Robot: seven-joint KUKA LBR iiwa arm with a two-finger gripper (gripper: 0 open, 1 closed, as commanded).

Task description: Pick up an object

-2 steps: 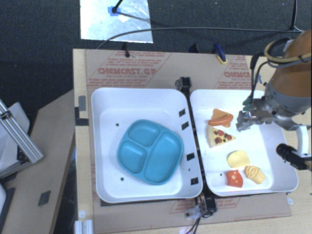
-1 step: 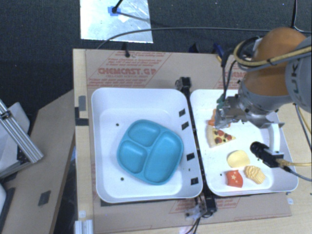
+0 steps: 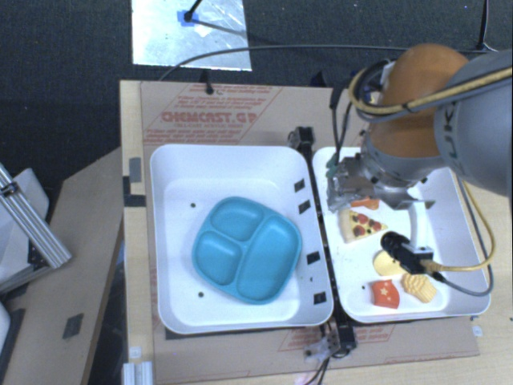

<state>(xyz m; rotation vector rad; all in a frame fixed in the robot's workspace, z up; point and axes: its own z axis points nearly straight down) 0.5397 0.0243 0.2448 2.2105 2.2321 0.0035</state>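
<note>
Nearest to us, at the front of the right bin, we see a red toy piece with a pale star on it, and just beside it to the right a yellow ridged piece. A little farther back lies a yellow rounded piece, partly covered by a black connector from which a yellow cable runs off to the right. Beyond that rests a toy pizza slice, cream with red spots, and just behind it a small red piece. In the left bin a blue divided plate with three compartments lies flat near the middle. The two bins sit side by side on the table, on a cardboard sheet printed with red lettering. Over the back half of the right bin hangs the gripper, directly above the small red piece and the pizza slice; we cannot tell how far the fingers stand apart, nor whether anything is between them, since the metal wrist hides them. Behind it rises the grey arm with its orange band. Farthest back, on the dark floor, lies a shiny silver sheet.
</note>
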